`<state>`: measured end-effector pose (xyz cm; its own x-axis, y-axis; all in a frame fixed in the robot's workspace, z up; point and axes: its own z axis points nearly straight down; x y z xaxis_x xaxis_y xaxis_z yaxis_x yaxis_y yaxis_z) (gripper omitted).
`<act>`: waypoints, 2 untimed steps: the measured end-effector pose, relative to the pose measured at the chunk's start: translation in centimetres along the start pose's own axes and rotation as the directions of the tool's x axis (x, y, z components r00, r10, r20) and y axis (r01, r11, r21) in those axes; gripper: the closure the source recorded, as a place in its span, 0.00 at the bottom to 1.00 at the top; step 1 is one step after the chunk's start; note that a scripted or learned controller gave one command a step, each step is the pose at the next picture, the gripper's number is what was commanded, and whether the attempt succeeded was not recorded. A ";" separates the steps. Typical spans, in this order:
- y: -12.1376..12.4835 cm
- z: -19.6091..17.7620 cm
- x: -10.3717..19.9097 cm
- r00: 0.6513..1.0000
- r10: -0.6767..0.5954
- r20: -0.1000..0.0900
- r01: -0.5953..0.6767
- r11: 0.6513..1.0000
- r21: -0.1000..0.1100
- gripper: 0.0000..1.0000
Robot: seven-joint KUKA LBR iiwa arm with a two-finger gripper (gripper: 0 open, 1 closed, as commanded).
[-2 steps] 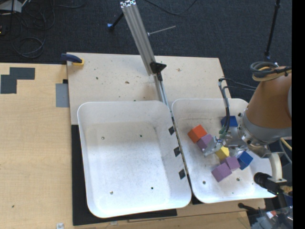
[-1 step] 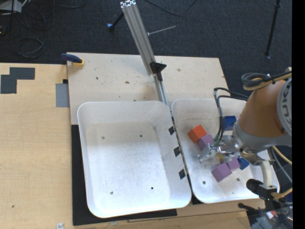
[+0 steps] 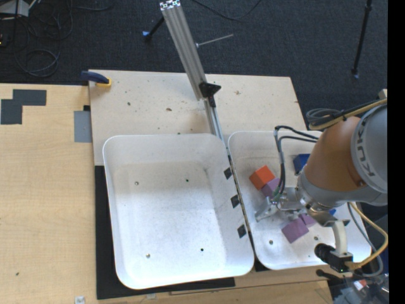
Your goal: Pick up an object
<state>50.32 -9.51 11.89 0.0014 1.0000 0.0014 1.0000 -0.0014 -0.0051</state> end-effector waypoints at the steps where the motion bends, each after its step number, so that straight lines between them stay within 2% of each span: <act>1: 0.0 -1.1 -0.3 1.000 0.010 0.000 -0.010 1.000 0.000 1.00; 2: -0.4 -7.3 -0.4 1.000 0.000 0.002 0.000 1.000 -0.008 1.00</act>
<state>49.92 -9.96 19.19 0.0014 1.0000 -0.0002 1.0000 -0.0014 0.0031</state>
